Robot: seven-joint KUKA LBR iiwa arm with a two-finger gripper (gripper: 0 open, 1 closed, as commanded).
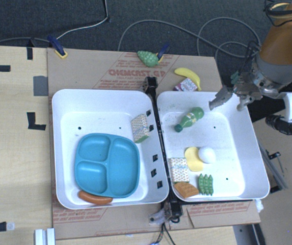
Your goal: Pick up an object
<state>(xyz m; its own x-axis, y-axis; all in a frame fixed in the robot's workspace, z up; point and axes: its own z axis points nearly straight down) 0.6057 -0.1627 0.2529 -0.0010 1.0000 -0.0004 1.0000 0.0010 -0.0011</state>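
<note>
Gripper (231,100) hangs over the upper right rim of the right bin (250,152), fingers spread apart and holding nothing; a green bottle (189,119) lies tilted just left of it inside that bin, while a blue divided plate (107,164) rests in the left bin (64,137)
</note>
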